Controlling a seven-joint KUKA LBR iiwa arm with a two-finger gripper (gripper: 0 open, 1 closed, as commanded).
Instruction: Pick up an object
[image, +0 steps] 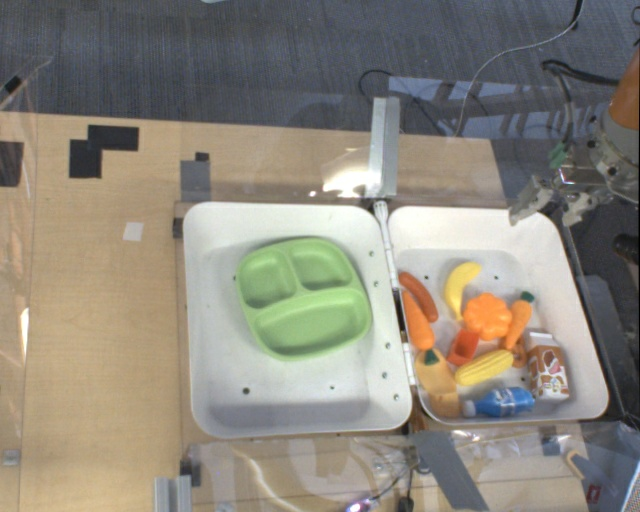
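The right bin holds a heap of toy food: a yellow banana, an orange pumpkin-like piece, a small carrot, a red sausage, a yellow corn cob, a blue bottle and a brown carton. My gripper hangs over the bin's far right corner, above and apart from the toys. Its fingers are spread open with nothing between them.
The left bin holds a green divided plate. A metal post stands behind the seam between the bins. Cables run across the dark floor at the back right.
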